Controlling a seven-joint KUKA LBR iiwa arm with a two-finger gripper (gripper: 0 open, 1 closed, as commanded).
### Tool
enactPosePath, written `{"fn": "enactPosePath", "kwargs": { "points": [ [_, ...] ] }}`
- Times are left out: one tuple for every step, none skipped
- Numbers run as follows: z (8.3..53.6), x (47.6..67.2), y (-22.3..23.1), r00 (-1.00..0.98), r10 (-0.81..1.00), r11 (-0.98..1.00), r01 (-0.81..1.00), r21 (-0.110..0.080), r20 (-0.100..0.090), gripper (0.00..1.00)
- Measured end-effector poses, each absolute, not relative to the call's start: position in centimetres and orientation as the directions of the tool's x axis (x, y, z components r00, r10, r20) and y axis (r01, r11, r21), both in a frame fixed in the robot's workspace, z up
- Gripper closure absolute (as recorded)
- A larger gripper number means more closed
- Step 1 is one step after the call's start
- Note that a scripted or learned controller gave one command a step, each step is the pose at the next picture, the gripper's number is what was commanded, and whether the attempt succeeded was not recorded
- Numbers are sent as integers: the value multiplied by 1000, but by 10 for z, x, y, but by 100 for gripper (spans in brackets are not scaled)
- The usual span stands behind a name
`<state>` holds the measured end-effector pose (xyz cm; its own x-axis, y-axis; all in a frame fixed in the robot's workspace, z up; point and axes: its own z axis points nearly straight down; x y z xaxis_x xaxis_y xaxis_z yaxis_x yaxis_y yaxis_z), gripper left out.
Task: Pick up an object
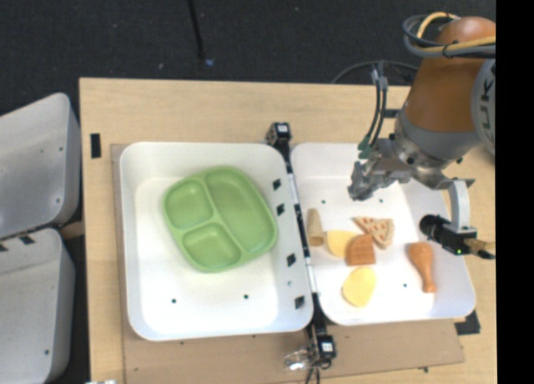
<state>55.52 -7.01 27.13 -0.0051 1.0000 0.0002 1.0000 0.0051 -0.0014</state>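
Hovering over the right bin (pixel 467 295), the tool (pixel 365 180) hangs at about twelve o'clock from the cluster of toy food, apart from every piece; whether it is spread or closed cannot be told from this slant. Nothing sits in it, so the pick looks to be at the approach step, with no object yet chosen by contact.

Candidates lie in the lower half of that bin: a tan block (pixel 314 228) at nine o'clock of the group, a yellow wedge (pixel 337 243) touching an orange-brown chunk (pixel 361 251), a holed cheese slice (pixel 376 230) just above them, a yellow round piece (pixel 360 288) at six o'clock, and an orange drumstick (pixel 423 265) at three o'clock, set apart from the rest.

A sensible next move, as a judgement, is to travel toward five or six o'clock and descend onto an isolated piece, the drumstick or the round piece, since the touching ones leave little room.

Over in the left bin (pixel 133 290) lies a green divided plate (pixel 219 218). Dark lettering on the arm's side is too cut off to read.
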Motion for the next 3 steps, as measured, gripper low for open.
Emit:
{"fn": "enactPosePath", "kwargs": {
  "points": [
    [255,562,-18,-5,1000,5,1000,-2,0,100],
    [243,569,40,-7,1000,7,1000,-4,1,100],
    [233,576,88,-6,1000,6,1000,1,0,100]
  ]
}}
